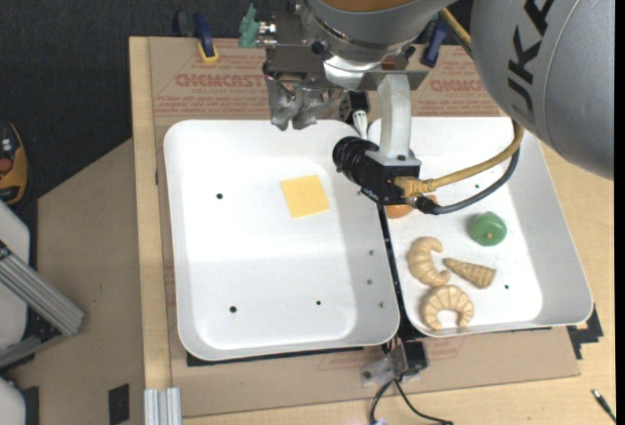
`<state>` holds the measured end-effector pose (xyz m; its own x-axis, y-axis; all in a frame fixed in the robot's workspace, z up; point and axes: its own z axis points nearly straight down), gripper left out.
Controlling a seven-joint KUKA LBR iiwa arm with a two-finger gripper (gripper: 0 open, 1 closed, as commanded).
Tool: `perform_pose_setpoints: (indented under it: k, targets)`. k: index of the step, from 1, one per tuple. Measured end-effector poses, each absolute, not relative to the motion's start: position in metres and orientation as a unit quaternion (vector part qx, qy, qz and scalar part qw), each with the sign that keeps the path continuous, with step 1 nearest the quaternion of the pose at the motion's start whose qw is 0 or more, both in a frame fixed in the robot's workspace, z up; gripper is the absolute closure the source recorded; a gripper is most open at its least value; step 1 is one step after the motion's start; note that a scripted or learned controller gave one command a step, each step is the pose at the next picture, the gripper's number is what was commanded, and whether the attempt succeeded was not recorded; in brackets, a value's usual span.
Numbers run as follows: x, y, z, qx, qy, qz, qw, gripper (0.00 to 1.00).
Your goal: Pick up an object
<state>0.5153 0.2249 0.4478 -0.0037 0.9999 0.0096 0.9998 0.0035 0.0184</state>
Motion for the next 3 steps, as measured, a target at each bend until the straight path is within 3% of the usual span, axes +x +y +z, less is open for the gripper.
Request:
perform_pose_setpoints:
  k: [1,2,3]
  targets:
    - [0.476,0.224,0.321,0.707,0.707,-0.0071,-0.003,1.0]
    - [0.48,0.224,0.455,0.706,0.708,0.0081,0.003,1.0]
    - [0.536,0.223,0.267,0.708,0.706,-0.0063,-0.002,1.0]
